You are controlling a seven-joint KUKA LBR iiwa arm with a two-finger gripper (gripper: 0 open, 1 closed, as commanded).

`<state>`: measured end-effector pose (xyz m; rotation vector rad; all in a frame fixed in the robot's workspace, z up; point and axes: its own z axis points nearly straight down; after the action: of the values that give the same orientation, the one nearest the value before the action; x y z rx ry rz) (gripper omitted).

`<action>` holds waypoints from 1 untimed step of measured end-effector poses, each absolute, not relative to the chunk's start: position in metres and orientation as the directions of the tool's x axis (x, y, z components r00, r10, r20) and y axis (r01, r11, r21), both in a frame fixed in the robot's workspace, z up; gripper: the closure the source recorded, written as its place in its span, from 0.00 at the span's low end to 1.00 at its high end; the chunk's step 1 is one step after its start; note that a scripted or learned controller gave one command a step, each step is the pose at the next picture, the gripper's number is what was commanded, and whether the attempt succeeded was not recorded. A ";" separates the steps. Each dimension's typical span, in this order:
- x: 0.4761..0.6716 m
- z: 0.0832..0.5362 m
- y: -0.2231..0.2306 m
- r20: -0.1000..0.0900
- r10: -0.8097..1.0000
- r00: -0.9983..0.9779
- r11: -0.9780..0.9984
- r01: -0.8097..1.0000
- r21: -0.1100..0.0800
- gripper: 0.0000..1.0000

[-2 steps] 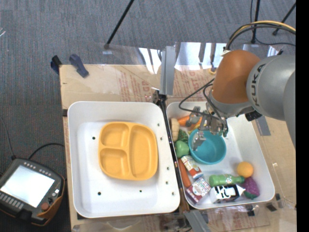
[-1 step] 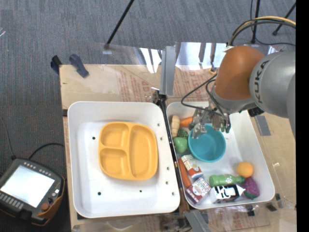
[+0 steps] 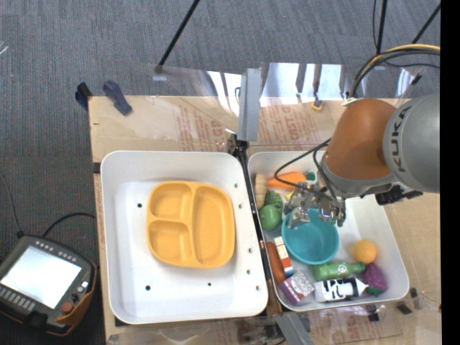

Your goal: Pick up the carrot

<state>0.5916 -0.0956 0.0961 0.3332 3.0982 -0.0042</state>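
The carrot (image 3: 288,180) is orange with a green top and lies at the far left of the right bin (image 3: 394,239). My gripper (image 3: 314,206) hangs just in front and to the right of the carrot, over the far rim of a teal bowl (image 3: 310,241). The metal gripper parts blur together from above. The carrot's right end is partly hidden by the wrist.
Crowding the right bin are a green pepper (image 3: 271,216), an orange-red stick (image 3: 274,262), a small box (image 3: 283,254), a green gourd (image 3: 338,269), a yellow-orange fruit (image 3: 364,251), purple grapes (image 3: 374,278) and a purple packet (image 3: 296,289). The left bin (image 3: 122,192) holds a yellow divided plate (image 3: 191,223).
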 end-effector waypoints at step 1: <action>0.585 0.088 -0.093 -0.002 0.212 -0.977 0.977 0.212 0.001 0.00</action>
<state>0.5851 -0.0934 0.0880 0.3346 3.1215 0.0012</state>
